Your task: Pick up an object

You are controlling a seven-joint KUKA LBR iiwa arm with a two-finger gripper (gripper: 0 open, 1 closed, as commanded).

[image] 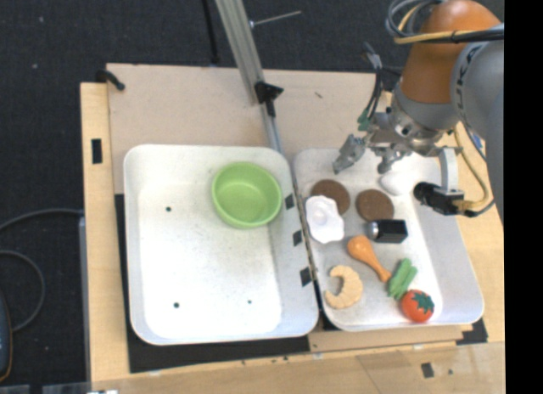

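The end effector (368,152) is being held open over the far rim of the right bin (462,261), its two fingers (346,156) spread apart with nothing gripped between them. No object is being touched. Below it, two brown discs (330,193) are lying near the far end, with a white lump (324,218) beside the left wall, a black block (389,230), an orange drumstick (367,254), a green piece (401,276), a tomato (417,306) and a tan ring (344,287) crowding the near half. Free room is being left mainly along the right wall. In the left bin (170,282), a green bowl (246,194) is sitting near the far right corner, the remaining floor being left bare
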